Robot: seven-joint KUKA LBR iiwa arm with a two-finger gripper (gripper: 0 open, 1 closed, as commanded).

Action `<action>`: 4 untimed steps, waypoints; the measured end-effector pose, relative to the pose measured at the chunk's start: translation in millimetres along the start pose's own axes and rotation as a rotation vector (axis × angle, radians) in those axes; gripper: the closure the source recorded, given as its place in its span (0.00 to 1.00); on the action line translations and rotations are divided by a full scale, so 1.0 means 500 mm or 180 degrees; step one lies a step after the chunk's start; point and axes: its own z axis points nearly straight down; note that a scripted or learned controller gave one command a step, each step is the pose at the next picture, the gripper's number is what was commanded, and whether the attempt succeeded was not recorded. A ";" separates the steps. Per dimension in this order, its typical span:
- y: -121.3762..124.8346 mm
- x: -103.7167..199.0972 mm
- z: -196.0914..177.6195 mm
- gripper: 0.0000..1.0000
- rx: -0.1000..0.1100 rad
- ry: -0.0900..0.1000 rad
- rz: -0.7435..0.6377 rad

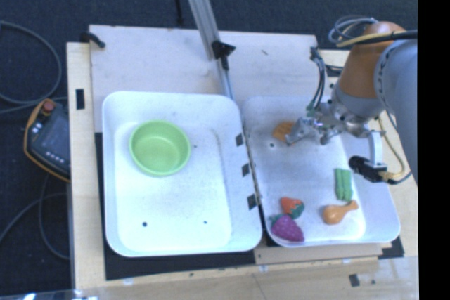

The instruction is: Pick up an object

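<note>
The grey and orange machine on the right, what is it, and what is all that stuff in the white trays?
That is a robot arm, seen by one camera fixed above the bench and looking down at a slant. The arm reaches in from the right, and its hand hangs low over the right tray, close to a small orange toy. From this angle I cannot tell whether it has taken hold of anything.

Also in the right tray lie little toy foods: a green piece, an orange pear-shaped one, a strawberry and a bunch of purple grapes. The left tray has a light green bowl. The job is simply to pick one object up.
</note>
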 end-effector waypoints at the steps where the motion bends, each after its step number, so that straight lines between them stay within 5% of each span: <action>1: 0.001 -0.003 0.015 0.00 -0.0014 -0.0006 0.0004; 2: 0.002 -0.005 -0.008 1.00 -0.0021 -0.0008 0.0005; 4: -0.006 -0.021 -0.230 1.00 -0.0043 -0.0007 0.0011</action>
